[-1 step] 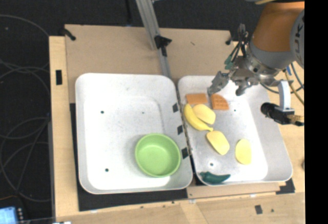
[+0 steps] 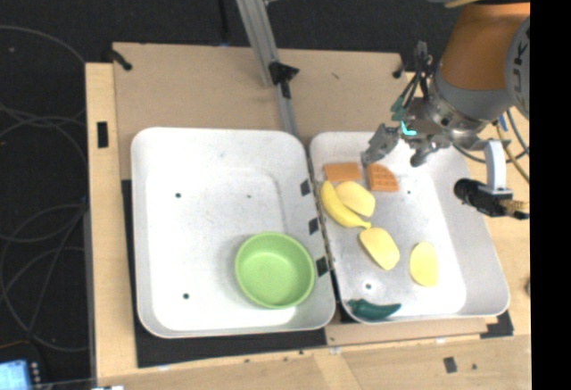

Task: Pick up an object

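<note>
Two white bins sit side by side on the worktop (image 2: 205,85). Starting at the left, the left bin (image 2: 178,174) carries a single green bowl (image 2: 275,269), upright near its lower right corner, with the rest of its floor bare. Crossing the seam, the right bin (image 2: 464,263) holds the cluster of pickable pieces: an orange block (image 2: 341,172) at the upper left, a banana (image 2: 335,208) curving along the left wall, a pale yellow piece (image 2: 357,197) lying against the banana, a second orange block (image 2: 384,178) just right of the first, a yellow piece (image 2: 380,248) lower down, another yellow piece (image 2: 425,263) to its right, and a dark green item (image 2: 375,311) at the bottom edge.

Farther right, the gripper (image 2: 400,145) hangs over the upper part of the right bin, below the grey and orange arm (image 2: 482,49). Its fingers (image 2: 379,145) look spread apart, with nothing seen between them.

By my reading, the pick has not been made: every object lies on a bin floor, and what remains is the descent, the closing and the lift. The nearest candidate is the second orange block, which lies just below the fingers and slightly left of their midpoint; the first orange block and the pale yellow piece are near too. The banana and its neighbour touch, so a grasp there risks catching both.
</note>
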Robot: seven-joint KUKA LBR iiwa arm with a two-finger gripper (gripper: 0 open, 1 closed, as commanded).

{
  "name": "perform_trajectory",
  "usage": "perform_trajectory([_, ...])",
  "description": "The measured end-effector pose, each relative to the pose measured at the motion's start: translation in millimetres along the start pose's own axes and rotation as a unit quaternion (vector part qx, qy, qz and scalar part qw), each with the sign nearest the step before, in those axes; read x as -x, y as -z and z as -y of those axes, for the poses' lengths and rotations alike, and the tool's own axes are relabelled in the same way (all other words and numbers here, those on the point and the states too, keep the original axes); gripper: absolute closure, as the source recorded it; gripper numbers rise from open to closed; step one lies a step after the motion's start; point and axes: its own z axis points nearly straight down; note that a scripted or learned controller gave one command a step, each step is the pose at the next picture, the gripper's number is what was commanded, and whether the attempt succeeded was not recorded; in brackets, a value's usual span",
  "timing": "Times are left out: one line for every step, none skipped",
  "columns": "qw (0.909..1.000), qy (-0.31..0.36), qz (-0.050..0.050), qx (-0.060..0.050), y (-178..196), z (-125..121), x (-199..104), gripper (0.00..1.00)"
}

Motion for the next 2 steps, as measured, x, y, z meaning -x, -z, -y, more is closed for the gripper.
perform_trajectory([1.0, -0.002, 0.002, 0.0, -44, 6, 7, 0.0])
perform_trajectory([1.0, -0.002, 0.003, -0.002, -88, 2, 15, 0.0])
